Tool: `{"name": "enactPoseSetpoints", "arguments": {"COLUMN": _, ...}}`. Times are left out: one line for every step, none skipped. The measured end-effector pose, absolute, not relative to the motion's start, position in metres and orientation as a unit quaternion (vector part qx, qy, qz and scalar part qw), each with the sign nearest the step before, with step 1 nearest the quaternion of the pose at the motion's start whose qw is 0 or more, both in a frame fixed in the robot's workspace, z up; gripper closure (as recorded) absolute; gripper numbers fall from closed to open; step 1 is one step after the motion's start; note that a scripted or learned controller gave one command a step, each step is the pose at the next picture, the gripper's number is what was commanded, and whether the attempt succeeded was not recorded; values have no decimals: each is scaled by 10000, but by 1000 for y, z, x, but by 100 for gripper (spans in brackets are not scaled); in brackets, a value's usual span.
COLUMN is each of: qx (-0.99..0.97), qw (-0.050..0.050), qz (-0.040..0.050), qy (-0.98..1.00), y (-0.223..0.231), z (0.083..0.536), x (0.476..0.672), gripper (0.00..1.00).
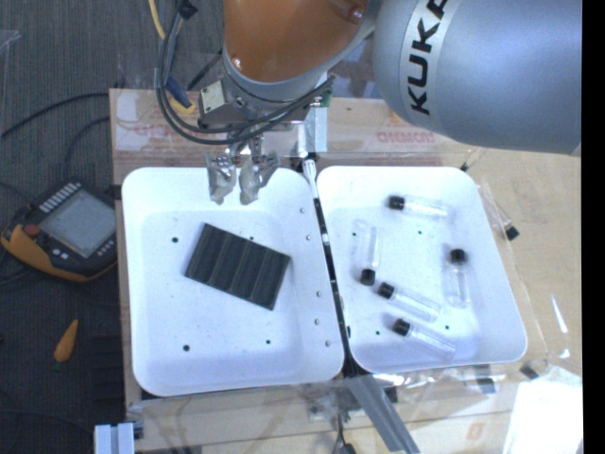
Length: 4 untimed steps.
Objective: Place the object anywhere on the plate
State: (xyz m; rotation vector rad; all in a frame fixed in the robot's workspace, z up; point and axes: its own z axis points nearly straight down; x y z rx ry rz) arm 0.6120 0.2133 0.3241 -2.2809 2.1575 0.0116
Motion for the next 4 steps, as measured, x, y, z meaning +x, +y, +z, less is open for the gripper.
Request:
{"name": "enactPoseSetpoints", "arguments": {"qx": -6182, "qw": 25, "qz": 31, "qy": 7860, "y": 234, "z": 409, "x": 670, "gripper": 100}}
{"name": "enactPoseSetpoints", "arguments": {"qx": -4707, "qw": 19, "qz": 26, "qy": 8823, "y": 214, "z": 433, "x": 670, "gripper": 100}}
{"name": "enactPoseSetpoints", "arguments": {"qx": -6939, "qw": 12, "qz": 34, "qy": 7200, "y": 221, "z": 411, "x": 669, "gripper": 100}}
{"name": "enactPoseSetpoints", "arguments": {"qx": -9018, "qw": 27, "qz": 37, "qy": 4322, "y": 219, "z": 431, "x": 669, "gripper": 100}}
